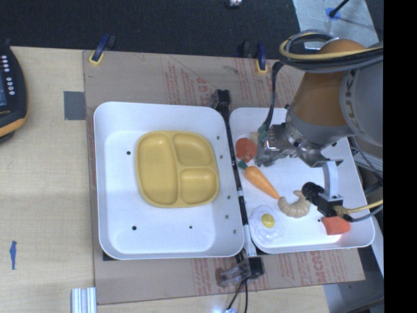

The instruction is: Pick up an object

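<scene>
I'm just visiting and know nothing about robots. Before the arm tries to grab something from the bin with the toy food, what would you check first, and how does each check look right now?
1. Things to pick in the right bin: ok; carrot, tomato, egg, croissant, red block.
2. Gripper over that bin: ok, above its upper left.
3. Fingers open: cannot tell.
4. Gripper holding nothing: cannot tell.
5. Target apart from neighbours: not ok; tomato sits by the bin wall, close to the carrot.
6. Yellow tray out of the way: ok, in the left bin.

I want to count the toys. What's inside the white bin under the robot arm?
In the right bin: a carrot, tomato, fried egg, croissant and red block. The arm covers the bin's top part.
</scene>
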Controlling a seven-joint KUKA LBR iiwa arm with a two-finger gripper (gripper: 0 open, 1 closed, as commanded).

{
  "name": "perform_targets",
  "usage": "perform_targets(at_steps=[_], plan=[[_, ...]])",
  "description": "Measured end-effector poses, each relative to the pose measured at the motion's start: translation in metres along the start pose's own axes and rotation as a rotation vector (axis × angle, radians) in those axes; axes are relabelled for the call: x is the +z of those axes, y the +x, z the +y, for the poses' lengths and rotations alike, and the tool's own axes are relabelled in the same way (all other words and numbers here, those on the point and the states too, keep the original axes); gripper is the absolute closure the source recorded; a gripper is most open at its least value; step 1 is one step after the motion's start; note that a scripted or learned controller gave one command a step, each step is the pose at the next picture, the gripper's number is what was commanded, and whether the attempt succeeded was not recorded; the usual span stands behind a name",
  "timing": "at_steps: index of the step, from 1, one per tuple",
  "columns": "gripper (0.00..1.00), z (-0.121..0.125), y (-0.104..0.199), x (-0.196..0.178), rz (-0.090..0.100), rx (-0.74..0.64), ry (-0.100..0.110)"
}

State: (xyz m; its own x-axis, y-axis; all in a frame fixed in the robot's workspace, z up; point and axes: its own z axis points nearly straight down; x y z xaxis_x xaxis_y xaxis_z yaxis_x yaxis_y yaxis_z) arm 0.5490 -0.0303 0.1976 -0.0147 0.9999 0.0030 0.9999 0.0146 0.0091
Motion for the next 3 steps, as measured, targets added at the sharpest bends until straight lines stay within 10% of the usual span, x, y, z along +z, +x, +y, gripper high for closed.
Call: perform_targets(at_steps=[1,2,3], plan=[[0.00,-0.004,-0.006,0.006,-0.003,0.010,0.013],[0.00,-0.007,-0.012,0.006,-0.002,0.012,0.015],[0.00,-0.025,-0.070,0.111,-0.003,0.015,0.021]])
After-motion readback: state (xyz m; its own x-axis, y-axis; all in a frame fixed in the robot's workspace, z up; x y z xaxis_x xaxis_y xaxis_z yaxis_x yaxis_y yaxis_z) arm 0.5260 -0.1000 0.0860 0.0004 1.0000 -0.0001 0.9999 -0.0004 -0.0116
